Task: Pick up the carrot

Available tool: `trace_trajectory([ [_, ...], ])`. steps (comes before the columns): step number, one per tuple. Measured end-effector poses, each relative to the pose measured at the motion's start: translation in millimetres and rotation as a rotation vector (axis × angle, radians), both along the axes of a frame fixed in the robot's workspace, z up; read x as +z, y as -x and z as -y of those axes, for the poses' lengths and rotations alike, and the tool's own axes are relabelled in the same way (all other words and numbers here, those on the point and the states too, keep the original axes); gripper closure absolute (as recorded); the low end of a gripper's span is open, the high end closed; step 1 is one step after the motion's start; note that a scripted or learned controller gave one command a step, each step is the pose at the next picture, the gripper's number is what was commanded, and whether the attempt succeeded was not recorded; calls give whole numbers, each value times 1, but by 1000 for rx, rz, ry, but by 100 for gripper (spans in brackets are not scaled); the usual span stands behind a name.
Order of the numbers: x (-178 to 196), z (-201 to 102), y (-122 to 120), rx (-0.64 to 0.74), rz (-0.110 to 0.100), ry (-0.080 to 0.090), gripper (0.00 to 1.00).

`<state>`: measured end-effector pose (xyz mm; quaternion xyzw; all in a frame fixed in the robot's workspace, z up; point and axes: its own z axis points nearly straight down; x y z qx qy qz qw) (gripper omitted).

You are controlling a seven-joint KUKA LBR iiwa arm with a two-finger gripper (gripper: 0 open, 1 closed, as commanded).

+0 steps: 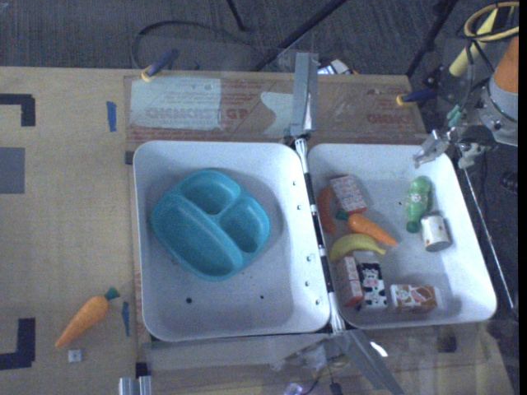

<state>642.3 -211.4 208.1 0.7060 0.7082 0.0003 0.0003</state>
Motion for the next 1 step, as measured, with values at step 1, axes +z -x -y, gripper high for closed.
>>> trace_trajectory([
  [1, -108, -89, 25, 23, 14, 2, 0],
])
